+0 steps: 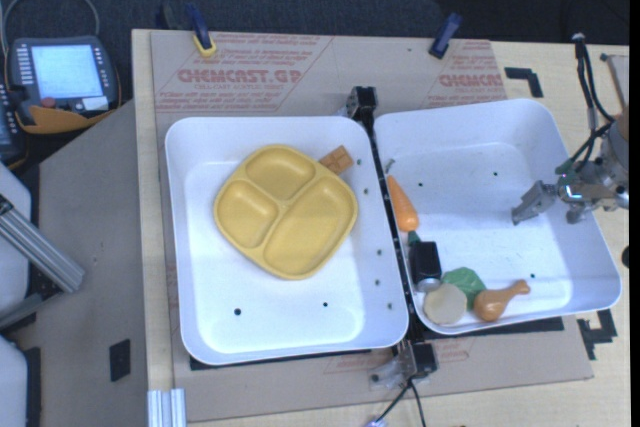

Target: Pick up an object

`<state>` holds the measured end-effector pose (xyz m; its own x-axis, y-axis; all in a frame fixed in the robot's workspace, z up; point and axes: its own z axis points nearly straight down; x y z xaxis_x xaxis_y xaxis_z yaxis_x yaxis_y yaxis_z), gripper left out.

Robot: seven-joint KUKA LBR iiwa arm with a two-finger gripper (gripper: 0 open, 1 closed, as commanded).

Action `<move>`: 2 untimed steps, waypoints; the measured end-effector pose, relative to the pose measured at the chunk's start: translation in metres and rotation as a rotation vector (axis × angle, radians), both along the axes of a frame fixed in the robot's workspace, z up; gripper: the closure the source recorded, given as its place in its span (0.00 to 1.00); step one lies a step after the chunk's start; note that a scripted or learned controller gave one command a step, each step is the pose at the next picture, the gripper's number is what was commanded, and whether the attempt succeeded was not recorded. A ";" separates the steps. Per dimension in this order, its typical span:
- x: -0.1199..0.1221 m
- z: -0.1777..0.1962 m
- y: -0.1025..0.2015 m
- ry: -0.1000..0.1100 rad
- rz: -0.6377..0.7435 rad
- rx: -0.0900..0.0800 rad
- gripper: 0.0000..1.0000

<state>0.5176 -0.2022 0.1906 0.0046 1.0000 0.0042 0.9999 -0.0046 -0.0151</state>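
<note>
My gripper hangs over the right edge of the right bin, open, with one grey finger splayed toward the left and nothing between its fingers. The objects lie well to its left and below. An orange carrot rests by the divider. Beneath it is a black block. In the bin's front corner sit a green piece, a cream round object and a brown drumstick.
The left bin holds a yellow divided plate with a small brown block at its far right edge. Cables hang beside the arm at the right. A pendant screen sits off the bench at the far left.
</note>
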 end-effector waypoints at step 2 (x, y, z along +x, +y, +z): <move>0.006 -0.052 0.009 -0.010 0.005 -0.002 0.00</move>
<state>0.5232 -0.1932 0.1389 -0.0002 1.0000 0.0026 1.0000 0.0002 -0.0050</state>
